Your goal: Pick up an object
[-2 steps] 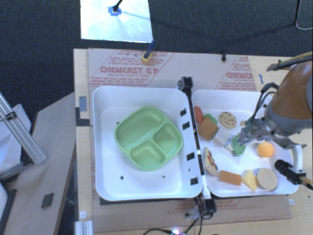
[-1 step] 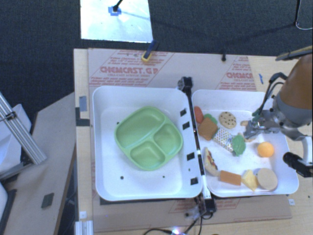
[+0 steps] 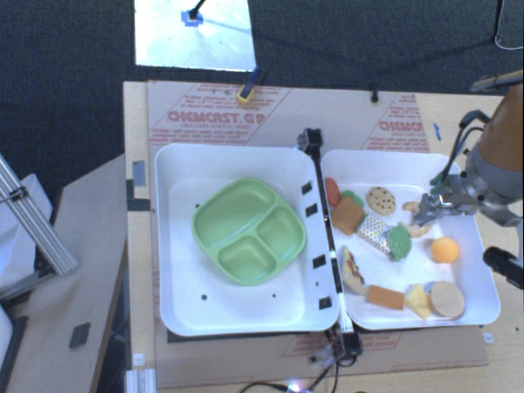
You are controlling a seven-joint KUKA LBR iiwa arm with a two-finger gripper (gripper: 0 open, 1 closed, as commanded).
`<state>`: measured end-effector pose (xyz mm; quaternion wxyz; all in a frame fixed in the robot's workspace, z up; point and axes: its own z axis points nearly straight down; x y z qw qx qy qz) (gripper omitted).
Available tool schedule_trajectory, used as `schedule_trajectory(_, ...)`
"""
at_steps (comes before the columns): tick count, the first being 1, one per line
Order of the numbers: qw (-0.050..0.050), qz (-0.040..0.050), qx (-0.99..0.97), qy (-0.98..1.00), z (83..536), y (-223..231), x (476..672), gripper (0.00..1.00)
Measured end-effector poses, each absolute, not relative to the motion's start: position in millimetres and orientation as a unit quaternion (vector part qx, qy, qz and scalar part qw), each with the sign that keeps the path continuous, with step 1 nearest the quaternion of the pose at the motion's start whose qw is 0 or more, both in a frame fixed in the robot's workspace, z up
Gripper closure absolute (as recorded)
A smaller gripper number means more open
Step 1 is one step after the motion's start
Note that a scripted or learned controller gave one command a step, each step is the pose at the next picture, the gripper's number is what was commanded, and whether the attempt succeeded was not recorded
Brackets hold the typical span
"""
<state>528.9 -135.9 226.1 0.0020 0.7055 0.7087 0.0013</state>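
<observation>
End effector [image 3: 427,210], grip state unclear, sits among cookie [image 3: 381,200], orange [image 3: 444,250] and pale pastry [image 3: 418,229].

Arm [image 3: 499,150]: grey body, orange band above wrist. Dark cables loop alongside. Gripper [image 3: 429,210]: small, metallic grey.

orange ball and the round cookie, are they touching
Apart. The camera view shows bare white bin floor between the orange ball and the round cookie, with the cookie up and to the left.
</observation>
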Motion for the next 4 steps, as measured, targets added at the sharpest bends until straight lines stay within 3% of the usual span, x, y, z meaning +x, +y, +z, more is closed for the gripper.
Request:
schedule_trajectory(1, 0.002, 0.0018, 0.704, 0.71, 230.5, -103.9, 576.2, 1.0)
schedule_trajectory(2, 0.001, 0.0019, 0.704, 0.71, 226.8, -57.8, 608.3, 1.0)
schedule_trajectory(4, 0.001, 0.0009, 0.706, 0.709, 232.4, -74.5, 604.3, 1.0)
